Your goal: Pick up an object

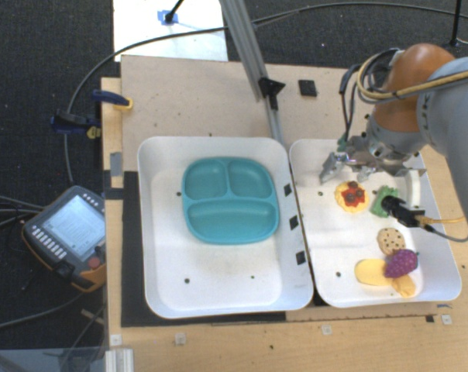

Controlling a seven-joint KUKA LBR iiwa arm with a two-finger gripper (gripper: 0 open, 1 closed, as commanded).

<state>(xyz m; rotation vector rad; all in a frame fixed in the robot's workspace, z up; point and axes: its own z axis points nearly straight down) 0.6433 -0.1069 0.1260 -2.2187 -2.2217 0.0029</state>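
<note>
My gripper (345, 171) hangs over the back of the right bin (319, 239), its two fingers spread open with nothing between them. Just in front of it lies a small round pizza-like toy (351, 197), orange with red on top. To the right of that toy sits a green toy (386, 200) beside a black part of the arm. Nearer the front of this bin lie a speckled cookie (389, 240), a purple bunch of grapes (400, 263) and a yellow banana (375, 273); the grapes rest against the banana.
The left bin (164, 270) holds a teal divided plate (230, 200). A grey pole (246, 37) slants down to the bins' shared back edge. A teach pendant (67, 235) and cables lie on the floor at left.
</note>
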